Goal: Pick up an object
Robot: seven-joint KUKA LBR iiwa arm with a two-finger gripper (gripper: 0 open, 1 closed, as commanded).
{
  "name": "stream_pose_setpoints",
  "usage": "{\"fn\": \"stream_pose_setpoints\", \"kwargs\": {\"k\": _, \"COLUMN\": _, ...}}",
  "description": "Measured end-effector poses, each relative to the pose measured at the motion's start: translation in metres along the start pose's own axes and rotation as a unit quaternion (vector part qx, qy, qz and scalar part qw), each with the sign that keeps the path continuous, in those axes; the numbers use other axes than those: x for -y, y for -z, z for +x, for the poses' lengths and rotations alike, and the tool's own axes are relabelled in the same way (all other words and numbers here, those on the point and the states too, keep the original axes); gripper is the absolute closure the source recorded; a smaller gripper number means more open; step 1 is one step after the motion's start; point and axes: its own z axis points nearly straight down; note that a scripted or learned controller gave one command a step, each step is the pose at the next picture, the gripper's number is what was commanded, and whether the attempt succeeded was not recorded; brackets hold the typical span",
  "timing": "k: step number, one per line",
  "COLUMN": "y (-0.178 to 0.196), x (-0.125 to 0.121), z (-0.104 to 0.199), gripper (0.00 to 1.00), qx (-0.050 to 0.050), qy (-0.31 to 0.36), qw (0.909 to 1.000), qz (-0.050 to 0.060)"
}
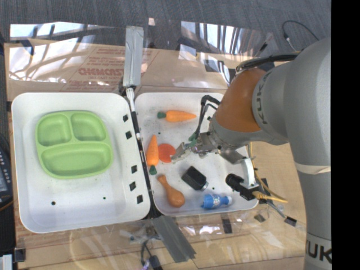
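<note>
The smooth grey arm (pixel 292 111) with its glossy orange band (pixel 239 108) reaches over the right bin (pixel 147 104), a shallow white tray with rounded corners, while the left bin (pixel 22 151) carries a moulded green plate (pixel 73 143) with three compartments. The metal claw (pixel 181 152) hangs low near that bin's left edge, just beside a flat red-orange piece (pixel 166 152) and a tapered carrot (pixel 152 150); whether it is wide or narrow I cannot tell. Around it lie a second carrot (pixel 179 116) toward the far edge, a boxy black block (pixel 194 178) mid-bin, a tan drumstick shape (pixel 171 191) and a small blue bottle (pixel 215 201) along the near edge
</note>
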Motion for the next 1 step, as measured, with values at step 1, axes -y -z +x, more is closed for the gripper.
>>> {"fn": "stream_pose_setpoints", "kwargs": {"k": 1, "y": 0.0105, "x": -0.0005, "z": -0.0009, "gripper": 1.00, "qx": 0.000, "qy": 0.002, "qw": 1.0000, "qz": 0.000}}
